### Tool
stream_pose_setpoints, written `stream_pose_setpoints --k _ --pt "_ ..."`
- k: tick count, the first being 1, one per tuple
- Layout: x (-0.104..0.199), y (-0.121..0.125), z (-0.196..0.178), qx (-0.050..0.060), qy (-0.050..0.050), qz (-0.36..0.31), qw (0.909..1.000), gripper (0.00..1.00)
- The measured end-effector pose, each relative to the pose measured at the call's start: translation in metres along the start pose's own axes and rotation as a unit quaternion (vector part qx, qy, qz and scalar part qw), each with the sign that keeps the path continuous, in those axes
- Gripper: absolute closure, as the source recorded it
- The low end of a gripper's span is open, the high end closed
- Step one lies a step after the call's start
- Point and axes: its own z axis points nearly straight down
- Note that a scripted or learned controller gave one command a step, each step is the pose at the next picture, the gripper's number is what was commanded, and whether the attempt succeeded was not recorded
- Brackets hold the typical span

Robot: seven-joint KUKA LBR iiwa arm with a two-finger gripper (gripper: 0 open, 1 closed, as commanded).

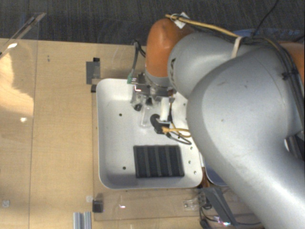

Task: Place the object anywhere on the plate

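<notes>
Camera view presents the following, in descending order of size.

1. Arm (238, 118). The grey arm covers the right half of the scene. Its orange band (158, 44) sits above the far edge of the white bin, and the wrist points down into that bin.

2. Bench (47, 128). The pale wooden surface is bare to the left of the bin.

3. White bin (107, 142). The shallow bin lies at the centre. Its right side passes under the arm.

4. Black ribbed slab (158, 160). A flat, rectangular black piece with lengthwise ridges lies on the bin floor, close to the near wall. It is judged to be the task's object. It lies flat, and nothing touches it.

5. Gripper (143, 108). The gripper hangs over the far half of the bin, apart from the black ribbed slab. Nothing is seen held in it. Whether it is released or clenched cannot be told at this angle.

6. Bluish curved edge (215, 178). A narrow sliver shows at the arm's lower edge, just beyond the bin's near right corner. It may belong to the plate; too little is exposed to confirm.

Task status (judgement): no step is complete. The slab rests in the bin, ungrasped. Remaining steps: bring the gripper over the slab, grasp it, lift it, carry it to the plate, release it.
</notes>
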Motion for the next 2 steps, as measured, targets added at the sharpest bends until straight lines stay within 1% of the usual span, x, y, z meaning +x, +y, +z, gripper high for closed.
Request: stream_pose_setpoints --k 1,2 --pt "0.078 -0.051 -0.025 -0.001 0.001 -0.149 0.9888 1.0" --pt "0.077 0.003 -0.09 -0.003 0.0 -0.221 0.9753 1.0"
